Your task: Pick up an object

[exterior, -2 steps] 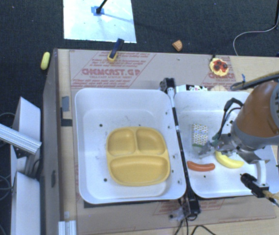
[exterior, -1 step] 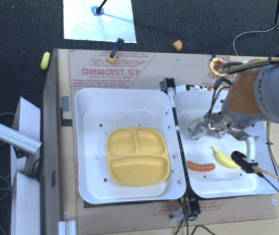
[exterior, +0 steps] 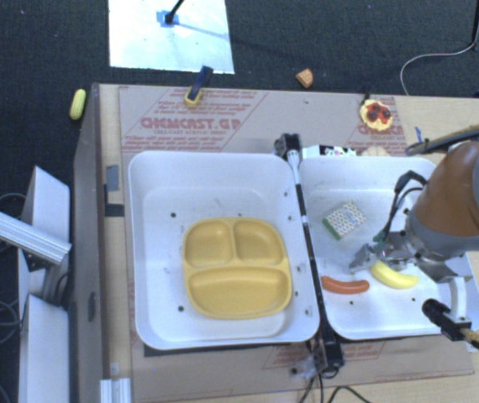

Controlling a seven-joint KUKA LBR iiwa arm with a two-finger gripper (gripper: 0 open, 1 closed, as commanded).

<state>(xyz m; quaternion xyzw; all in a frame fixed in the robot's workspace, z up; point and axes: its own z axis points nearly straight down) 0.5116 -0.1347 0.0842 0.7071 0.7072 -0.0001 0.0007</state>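
In the right bin point(exterior: 372, 324) lie a yellow banana point(exterior: 397, 278), an orange sausage point(exterior: 345, 285) and a small green-and-white checkered block point(exterior: 344, 219). My gripper point(exterior: 372, 257) hangs low over the bin's right half, just at the banana's upper left end and above the sausage's right end. The grey arm with its orange band comes in from the right and hides the bin's right wall. Whether the gripper touches the banana is unclear from this angle.
The left bin point(exterior: 151, 225) holds a yellow divided plate point(exterior: 237, 267). A black divider point(exterior: 300, 217) separates the bins. On the bench behind the right bin sits a small toy pizza point(exterior: 377, 113). A yellow-and-blue clamp point(exterior: 196, 86) is at the bench's back edge.
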